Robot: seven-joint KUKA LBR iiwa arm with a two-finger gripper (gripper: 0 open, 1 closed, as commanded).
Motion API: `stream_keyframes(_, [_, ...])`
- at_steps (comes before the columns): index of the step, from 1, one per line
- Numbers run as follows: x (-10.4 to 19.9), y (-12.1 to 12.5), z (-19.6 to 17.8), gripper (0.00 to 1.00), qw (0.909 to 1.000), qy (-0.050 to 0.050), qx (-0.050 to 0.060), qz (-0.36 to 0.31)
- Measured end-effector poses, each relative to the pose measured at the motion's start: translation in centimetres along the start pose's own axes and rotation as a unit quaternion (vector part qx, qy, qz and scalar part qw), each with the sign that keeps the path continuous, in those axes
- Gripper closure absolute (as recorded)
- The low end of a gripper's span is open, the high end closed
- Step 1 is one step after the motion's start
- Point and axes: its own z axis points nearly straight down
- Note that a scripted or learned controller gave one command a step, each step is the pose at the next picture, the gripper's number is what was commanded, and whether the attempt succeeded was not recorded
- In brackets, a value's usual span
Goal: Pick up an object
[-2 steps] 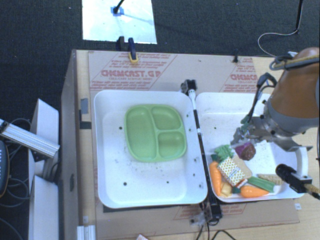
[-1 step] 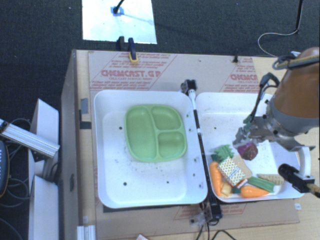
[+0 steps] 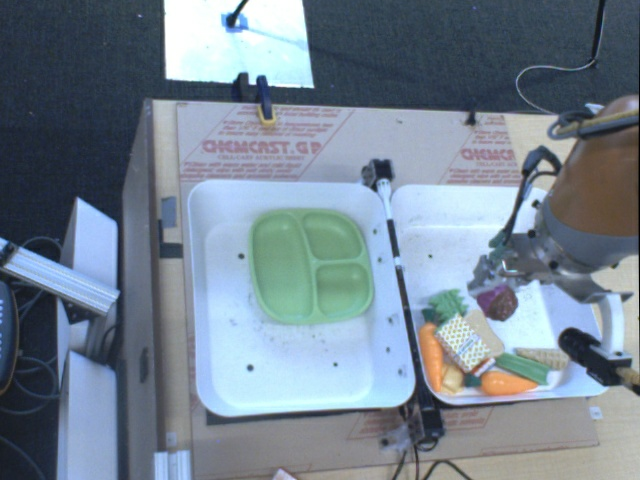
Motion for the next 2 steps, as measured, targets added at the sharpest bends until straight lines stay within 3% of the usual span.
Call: stream_keyframes(2, [2.07, 0.07, 0.17, 1.0, 1.0, 0.0, -0.001, -0.002])
